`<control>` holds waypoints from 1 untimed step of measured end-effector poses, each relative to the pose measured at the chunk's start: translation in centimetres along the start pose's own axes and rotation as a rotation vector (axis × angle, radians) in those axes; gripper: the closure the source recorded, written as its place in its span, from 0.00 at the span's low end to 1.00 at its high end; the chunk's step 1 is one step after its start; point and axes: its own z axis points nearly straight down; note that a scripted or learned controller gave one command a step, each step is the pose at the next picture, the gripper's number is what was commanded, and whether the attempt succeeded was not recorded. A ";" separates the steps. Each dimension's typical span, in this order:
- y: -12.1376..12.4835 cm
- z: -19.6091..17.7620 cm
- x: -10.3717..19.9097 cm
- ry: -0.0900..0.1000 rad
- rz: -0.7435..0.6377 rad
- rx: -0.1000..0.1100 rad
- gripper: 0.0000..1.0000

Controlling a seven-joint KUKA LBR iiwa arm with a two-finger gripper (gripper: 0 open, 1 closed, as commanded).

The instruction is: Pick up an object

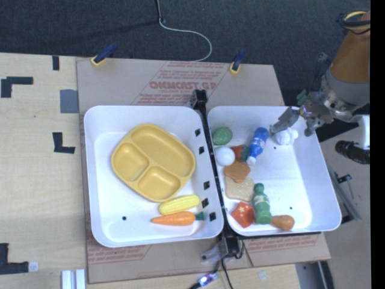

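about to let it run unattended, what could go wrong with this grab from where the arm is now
The gripper hangs at the right bin's far rim beside a small white object, so a descent might clip the wall. The blue bottle lies close and could get nudged. Farther down, the toys crowd together, inviting a double grab.

Dk blue carpet (72, 17), wood bench (36, 179).

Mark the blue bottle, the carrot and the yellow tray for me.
blue bottle (258, 142): camera view, right bin, on its blue body.
carrot (173, 220): camera view, left bin, on its orange middle.
yellow tray (153, 160): camera view, left bin, on the ridge between compartments.
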 end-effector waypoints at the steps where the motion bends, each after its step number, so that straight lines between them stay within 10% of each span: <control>1: 0.2 -0.8 0.0 -0.003 -0.003 -0.013 0.00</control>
